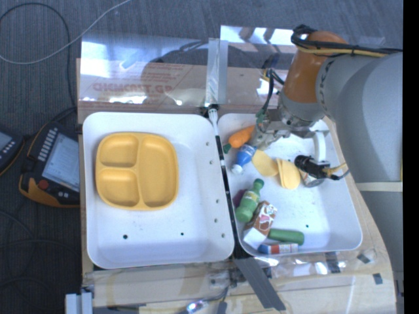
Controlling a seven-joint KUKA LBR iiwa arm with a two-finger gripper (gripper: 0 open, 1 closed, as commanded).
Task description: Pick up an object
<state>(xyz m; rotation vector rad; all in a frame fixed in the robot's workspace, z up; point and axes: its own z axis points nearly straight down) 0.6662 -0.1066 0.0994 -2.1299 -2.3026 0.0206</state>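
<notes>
Carrot (pixel 240 137) lies at the upper left of your right bin (pixel 340 231), beside the blue bottle (pixel 243 158) | gripper (pixel 267 131) sits just right of it; you cannot tell its fingers' state | yellow tray (pixel 137 171) in left bin (pixel 196 241).

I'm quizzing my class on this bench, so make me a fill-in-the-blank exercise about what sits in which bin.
1. The yellow plate lies in the ____ bin.
2. The plate has ____ compartments.
3. The carrot in the right bin is coloured ____.
4. The arm's hand hangs over the ____ bin.

Missing words: left; three; orange; right
</notes>
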